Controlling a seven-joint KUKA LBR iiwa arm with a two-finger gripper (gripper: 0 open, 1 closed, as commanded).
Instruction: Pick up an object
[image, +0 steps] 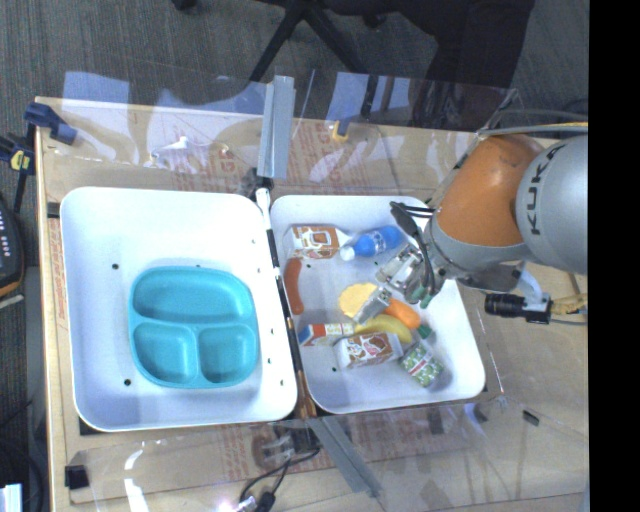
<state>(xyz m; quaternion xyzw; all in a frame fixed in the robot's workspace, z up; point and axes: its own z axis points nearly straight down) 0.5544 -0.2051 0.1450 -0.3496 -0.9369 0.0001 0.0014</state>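
R bin (465, 345): 2 cartons, 1 bottle (378, 243), 1 sausage (292, 284), 1 banana (385, 327); gripper (392, 287) jaws unclear; L bin (90, 300): 1 tray (193, 326).

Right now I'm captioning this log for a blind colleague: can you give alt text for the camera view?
A grey arm's pincer hangs low over toy food in the right white bin, above a yellow piece and a banana. The left white bin holds a blue divided tray.
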